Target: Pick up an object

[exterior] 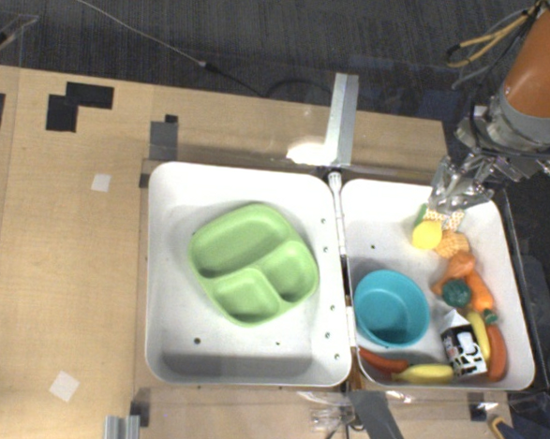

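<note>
A small yellow toy [427, 236] lies near the right bin's [378, 216] far wall, touching an orange textured piece [453, 243] beside it. Both sit just under the tool [452, 200], apart from the blue bowl [392, 309].

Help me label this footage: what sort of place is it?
Probably a robot test bench in a lab. A grey and orange arm reaches over two white bins on a wooden bench, one bin packed with toy food, and cables trail behind.
</note>
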You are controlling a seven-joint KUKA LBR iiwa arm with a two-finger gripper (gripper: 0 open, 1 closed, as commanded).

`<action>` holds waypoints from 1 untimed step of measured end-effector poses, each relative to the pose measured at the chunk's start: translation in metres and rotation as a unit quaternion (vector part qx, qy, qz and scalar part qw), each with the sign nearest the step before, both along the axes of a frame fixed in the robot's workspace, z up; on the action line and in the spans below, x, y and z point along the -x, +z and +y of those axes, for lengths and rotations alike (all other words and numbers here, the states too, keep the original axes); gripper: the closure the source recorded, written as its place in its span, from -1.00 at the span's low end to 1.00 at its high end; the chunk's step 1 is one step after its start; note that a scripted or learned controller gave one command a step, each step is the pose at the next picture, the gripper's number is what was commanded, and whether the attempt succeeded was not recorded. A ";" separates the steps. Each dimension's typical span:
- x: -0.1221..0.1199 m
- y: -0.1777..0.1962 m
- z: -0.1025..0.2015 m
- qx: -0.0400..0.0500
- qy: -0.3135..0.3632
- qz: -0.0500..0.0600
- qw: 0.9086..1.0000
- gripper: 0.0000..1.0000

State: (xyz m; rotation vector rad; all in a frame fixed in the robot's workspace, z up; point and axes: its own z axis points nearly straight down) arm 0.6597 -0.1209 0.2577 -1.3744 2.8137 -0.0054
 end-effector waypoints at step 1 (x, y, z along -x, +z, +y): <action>-0.003 0.014 0.003 -0.002 -0.001 -0.006 1.000 1.00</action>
